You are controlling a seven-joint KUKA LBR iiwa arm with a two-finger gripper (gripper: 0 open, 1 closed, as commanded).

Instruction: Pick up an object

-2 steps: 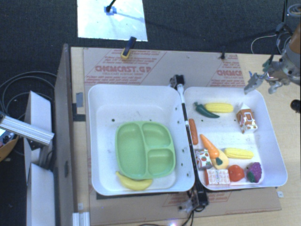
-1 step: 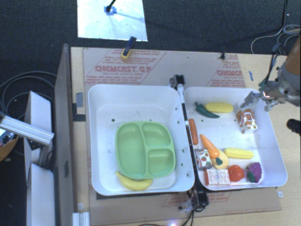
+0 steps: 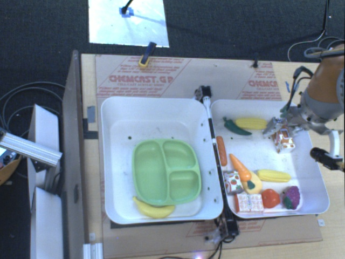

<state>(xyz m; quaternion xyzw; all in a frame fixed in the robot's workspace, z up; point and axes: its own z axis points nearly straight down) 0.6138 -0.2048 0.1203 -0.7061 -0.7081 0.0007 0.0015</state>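
Yellow corn [image 3: 251, 123] and green pepper [image 3: 236, 127] beside gripper [image 3: 278, 129]

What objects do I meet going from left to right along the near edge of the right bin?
White and red carton → tomato → purple grapes.

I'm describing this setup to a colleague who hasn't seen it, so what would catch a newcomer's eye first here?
Probably the green divided tray in the left bin, with a yellow banana lying against its near edge. Next, the bright toy food crowded in the right bin: an orange carrot, a red tomato and purple grapes near the front. At that bin's far right, the arm's pincer sits above a small red-and-white box.
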